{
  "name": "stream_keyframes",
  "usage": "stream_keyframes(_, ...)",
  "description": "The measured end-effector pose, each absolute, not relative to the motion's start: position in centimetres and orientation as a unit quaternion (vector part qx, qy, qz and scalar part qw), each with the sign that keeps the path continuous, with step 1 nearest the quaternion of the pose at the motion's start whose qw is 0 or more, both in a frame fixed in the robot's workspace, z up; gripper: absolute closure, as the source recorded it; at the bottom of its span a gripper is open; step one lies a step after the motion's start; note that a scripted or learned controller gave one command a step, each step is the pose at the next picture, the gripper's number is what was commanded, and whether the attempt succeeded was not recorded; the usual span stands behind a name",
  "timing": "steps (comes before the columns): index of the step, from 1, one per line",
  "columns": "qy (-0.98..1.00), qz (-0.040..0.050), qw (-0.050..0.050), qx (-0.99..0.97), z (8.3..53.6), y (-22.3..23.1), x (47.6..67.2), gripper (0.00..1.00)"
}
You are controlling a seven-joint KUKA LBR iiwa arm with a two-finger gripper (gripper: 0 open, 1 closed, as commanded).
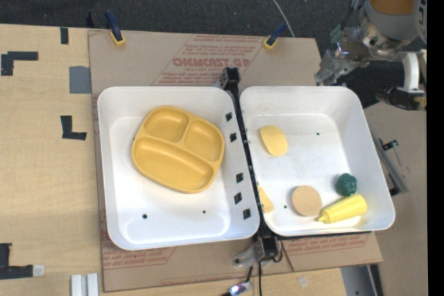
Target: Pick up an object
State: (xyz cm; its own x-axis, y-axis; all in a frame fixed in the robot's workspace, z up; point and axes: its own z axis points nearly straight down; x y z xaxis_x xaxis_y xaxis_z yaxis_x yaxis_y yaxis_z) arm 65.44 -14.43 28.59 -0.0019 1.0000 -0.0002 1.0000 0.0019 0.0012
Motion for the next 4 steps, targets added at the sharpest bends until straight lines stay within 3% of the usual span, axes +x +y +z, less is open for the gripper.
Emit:
stream_keyframes(2, 0.709, -0.0008, -0.001, 0.705, 26.8, -4.5, 65.2, 1.00)
stream_keyframes(4, 0.709, -0.0012, -0.002, 0.705, 23.8, 5.2, 63.7, 1.00)
